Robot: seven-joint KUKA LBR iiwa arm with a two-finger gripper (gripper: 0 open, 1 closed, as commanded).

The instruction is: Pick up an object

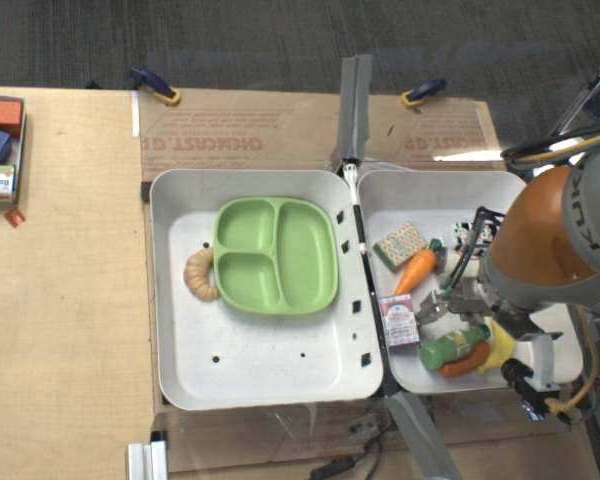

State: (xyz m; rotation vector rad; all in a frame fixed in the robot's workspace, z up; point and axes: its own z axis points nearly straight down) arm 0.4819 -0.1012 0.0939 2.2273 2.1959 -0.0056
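Observation:
The right bin [420, 181] holds an orange toy carrot [417, 268], a tan cracker box [400, 243], a small pink carton [399, 321], a green bottle [448, 349], a red chili-like piece [460, 365] and a yellow piece [500, 346]. My gripper [442, 306] is low in this bin, just right of the pink carton, below the carrot and above the green bottle. The orange wrist band [540, 243] hides much of the bin's right side. In the left bin [250, 373] lie a green divided plate [277, 255] and a tan croissant [199, 273].
A grey post [355, 108] rises behind the seam between the bins. Coloured blocks [0, 143] sit on the wooden bench at far left. Two clamps [156, 84] [424, 91] hold the cardboard behind the bins.

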